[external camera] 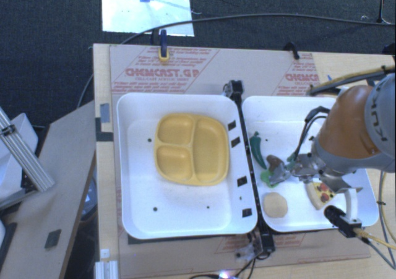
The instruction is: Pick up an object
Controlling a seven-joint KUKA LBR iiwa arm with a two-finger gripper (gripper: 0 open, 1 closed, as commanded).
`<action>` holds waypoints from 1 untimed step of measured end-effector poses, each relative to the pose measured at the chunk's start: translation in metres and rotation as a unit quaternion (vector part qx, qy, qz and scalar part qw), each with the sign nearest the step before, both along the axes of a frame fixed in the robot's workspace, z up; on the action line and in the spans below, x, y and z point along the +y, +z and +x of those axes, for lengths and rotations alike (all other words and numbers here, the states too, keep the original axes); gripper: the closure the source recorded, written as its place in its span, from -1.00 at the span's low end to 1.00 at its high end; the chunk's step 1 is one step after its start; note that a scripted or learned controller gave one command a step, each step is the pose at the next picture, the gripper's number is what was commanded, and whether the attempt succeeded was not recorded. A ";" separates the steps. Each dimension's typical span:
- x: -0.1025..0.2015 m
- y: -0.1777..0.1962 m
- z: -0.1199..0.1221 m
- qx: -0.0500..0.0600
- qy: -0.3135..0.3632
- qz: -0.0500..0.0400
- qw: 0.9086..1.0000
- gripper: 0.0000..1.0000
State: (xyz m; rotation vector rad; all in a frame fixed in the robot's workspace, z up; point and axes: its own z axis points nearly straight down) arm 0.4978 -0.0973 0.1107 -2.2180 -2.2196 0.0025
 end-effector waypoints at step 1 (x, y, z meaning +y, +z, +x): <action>-0.001 0.013 0.002 -0.003 0.000 -0.001 1.000 1.00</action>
